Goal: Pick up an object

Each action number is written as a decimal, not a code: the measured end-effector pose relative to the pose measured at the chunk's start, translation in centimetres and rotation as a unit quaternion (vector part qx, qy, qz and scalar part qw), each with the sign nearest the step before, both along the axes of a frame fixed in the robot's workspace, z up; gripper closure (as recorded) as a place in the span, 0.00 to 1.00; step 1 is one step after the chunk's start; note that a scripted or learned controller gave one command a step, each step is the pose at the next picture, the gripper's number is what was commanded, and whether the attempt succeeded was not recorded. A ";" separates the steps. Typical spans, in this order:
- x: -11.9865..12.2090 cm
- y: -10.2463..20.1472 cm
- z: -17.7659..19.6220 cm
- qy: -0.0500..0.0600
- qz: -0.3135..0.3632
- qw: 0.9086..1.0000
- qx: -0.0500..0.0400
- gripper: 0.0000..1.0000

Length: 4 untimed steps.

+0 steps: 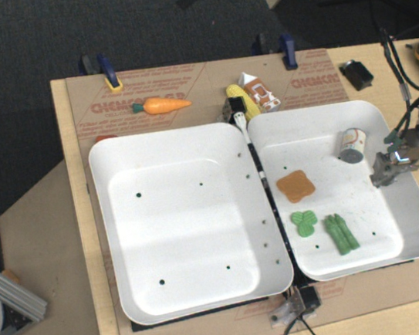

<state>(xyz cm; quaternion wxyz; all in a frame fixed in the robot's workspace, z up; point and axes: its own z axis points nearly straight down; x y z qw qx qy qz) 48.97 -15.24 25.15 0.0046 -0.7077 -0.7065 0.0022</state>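
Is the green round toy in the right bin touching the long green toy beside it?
Apart. The camera view shows a strip of white bin floor between the green round toy and the long green toy.

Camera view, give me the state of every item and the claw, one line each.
Can: on its side, right bin's far end.
Brown slice: flat, right bin.
Green leaf: flat, right bin.
Asparagus: lying flat, right bin.
Carrot: lying on the board behind the left bin.
Claw: low over the right bin's right edge, holding nothing.
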 end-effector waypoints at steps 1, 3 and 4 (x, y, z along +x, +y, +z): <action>-1.1 -2.8 -3.4 -0.003 0.000 1.000 -0.001 1.00; 7.1 -6.0 14.3 -0.013 0.004 1.000 -0.005 1.00; 5.2 0.8 25.8 -0.011 0.004 1.000 -0.003 1.00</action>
